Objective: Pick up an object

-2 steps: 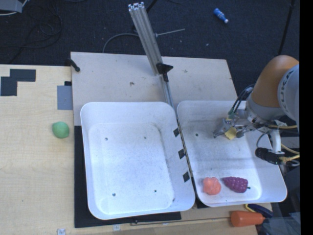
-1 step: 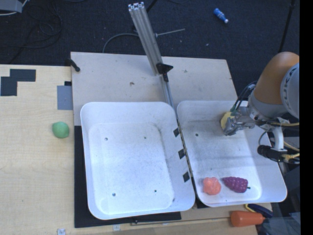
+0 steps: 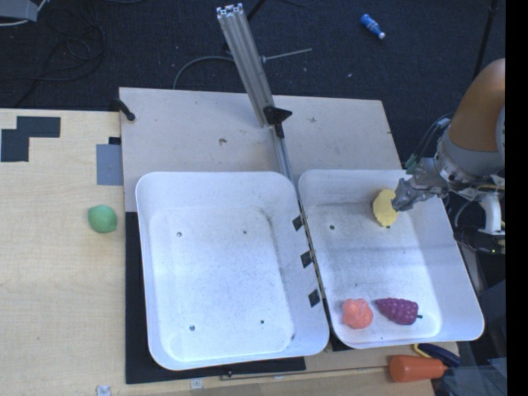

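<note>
**Gripper at the yellow piece in the right-hand bin**

Overhead, the fixed camera looked down at a slant on two shallow white plastic bins set side by side on a pale counter. The grey arm with its orange band came in from the right edge, and its two-finger gripper sat low over the upper part of the right bin. Its tip was touching, or just beside, the right side of a small rounded yellow object, which lay on the bin floor near the far wall. Whether the fingers were spread or closed could not be told, for they showed only as a dark, blurred cluster, and nothing was plainly seen between them.

Near the front wall of the same bin lay a round orange-pink fruit-shaped toy and, just beside it to the right, a purple bunch-of-grapes toy; the two were close but appeared apart. Both were well away from the gripper.

The left bin was speckled with dark flecks. Small black clips sat along the seam where the two bins met. A slanted ribbed metal rail rose from the counter behind the bins. On the light wooden surface to the left rested a small green ball. An orange carrot-shaped toy lay outside the bins at the front right, and a small blue item lay on the dark floor beyond.
</note>
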{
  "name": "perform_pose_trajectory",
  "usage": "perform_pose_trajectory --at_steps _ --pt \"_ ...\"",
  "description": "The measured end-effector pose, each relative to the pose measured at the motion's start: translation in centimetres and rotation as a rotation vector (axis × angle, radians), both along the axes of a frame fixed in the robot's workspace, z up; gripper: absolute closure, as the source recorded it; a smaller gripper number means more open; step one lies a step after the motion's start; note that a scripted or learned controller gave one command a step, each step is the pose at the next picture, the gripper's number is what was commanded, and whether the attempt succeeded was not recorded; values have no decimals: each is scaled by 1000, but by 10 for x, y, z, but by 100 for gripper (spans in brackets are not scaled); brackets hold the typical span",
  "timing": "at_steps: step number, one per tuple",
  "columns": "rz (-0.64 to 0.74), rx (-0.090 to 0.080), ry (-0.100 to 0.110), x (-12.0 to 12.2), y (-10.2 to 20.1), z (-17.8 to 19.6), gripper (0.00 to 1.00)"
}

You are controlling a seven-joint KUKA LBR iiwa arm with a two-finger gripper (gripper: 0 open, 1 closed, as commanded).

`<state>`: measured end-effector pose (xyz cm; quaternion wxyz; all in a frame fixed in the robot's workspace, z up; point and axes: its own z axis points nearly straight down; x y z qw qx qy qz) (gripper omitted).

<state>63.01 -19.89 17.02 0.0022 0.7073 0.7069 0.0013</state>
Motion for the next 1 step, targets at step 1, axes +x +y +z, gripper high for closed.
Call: perform_pose_trajectory --at_steps 1 --pt "0 0 0 9 -2 58 100"
